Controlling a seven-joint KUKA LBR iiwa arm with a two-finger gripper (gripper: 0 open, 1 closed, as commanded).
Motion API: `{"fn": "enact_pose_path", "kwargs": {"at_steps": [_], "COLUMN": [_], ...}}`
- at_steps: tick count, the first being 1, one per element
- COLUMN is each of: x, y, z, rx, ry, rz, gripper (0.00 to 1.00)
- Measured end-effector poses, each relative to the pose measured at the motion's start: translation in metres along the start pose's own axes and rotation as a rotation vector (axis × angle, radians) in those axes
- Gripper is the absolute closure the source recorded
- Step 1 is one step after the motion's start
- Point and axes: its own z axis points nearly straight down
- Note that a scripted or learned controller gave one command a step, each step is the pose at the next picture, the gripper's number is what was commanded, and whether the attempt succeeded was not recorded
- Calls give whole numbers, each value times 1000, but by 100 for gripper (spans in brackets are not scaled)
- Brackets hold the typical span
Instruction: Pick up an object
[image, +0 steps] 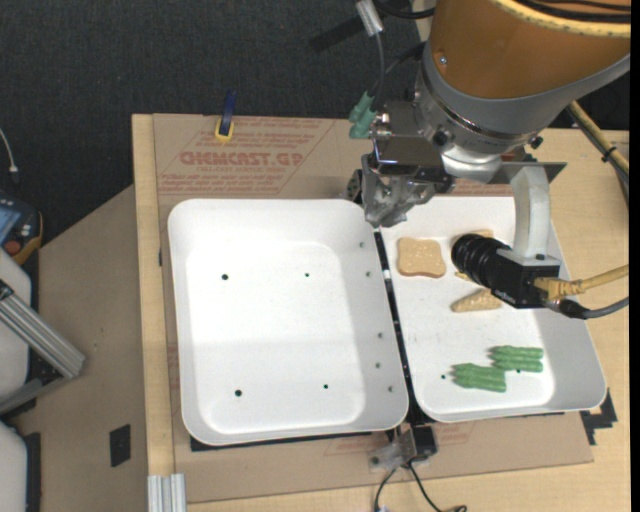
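Camera view, item by item. Gripper (385, 208): dark metal, hanging low over the far left corner of the right bin (570, 345), close to the seam between the two bins; whether it is apart or together cannot be told from this angle, and nothing is seen clamped in it. Arm (520, 70): grey with an orange band, entering from the right, filling the upper right. Black cylindrical unit (492, 268): mounted on a grey bracket, overhanging the right bin. Toast slice (421, 258): tan, flat in the right bin, just beside the gripper on its near side. Pale beige piece (476, 302): near the black unit, partly hidden. Two green bean-like pieces (498, 368): near front of the right bin, close together. Left bin (200, 330): white, four dark dots. Desk (260, 150): brown board with red lettering.
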Motion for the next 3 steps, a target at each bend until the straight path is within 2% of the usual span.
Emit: {"fn": "enact_pose_path", "kwargs": {"at_steps": [1, 2, 3], "x": [-4, 76, 18], "y": [0, 5, 34], "z": [60, -47, -48], "rx": [4, -17, -9], "ry": [0, 10, 2], "rz": [-6, -17, -1], "gripper": [100, 100, 100]}}
